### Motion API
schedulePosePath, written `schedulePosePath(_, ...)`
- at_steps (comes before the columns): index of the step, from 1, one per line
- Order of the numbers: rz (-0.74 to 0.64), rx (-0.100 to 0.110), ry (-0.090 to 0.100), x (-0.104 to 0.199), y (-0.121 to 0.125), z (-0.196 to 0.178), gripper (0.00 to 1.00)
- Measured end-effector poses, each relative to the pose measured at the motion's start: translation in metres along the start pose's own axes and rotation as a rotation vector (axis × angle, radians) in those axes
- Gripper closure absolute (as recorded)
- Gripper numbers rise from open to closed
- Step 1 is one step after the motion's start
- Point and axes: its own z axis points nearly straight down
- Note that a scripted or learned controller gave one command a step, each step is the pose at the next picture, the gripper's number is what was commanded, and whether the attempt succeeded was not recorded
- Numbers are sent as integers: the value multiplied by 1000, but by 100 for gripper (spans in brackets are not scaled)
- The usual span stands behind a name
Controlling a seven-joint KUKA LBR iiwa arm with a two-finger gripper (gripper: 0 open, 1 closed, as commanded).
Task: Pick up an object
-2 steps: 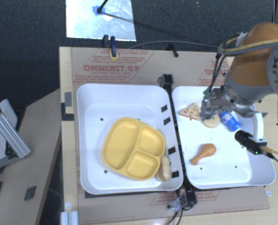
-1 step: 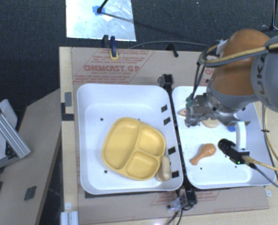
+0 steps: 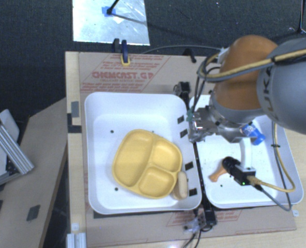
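My gripper [image 3: 198, 130] hangs under the orange-banded wrist, above the left edge of the right bin [image 3: 277, 192], close to the divider between the bins. A small orange-brown object [image 3: 216, 174] lies on that bin's floor, below and to the right of the gripper. A blue and white object [image 3: 254, 134] lies further right, partly hidden by the arm. In the left bin [image 3: 104, 118] a yellow divided plate [image 3: 147, 163] lies flat, with a tan rounded piece [image 3: 181, 185] against its lower right rim. Nothing shows between the gripper's tips.
The bins sit side by side on a cardboard sheet [image 3: 124, 71]. A yellow cable [image 3: 277, 188] loops over the right bin's front. A metal frame [image 3: 8, 143] stands at the far left, and a shiny sheet [image 3: 109, 14] lies behind the bench.
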Motion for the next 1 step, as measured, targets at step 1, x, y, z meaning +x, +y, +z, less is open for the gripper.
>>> schedulePosePath(1,-1,1,0,51,-16,-2,100)
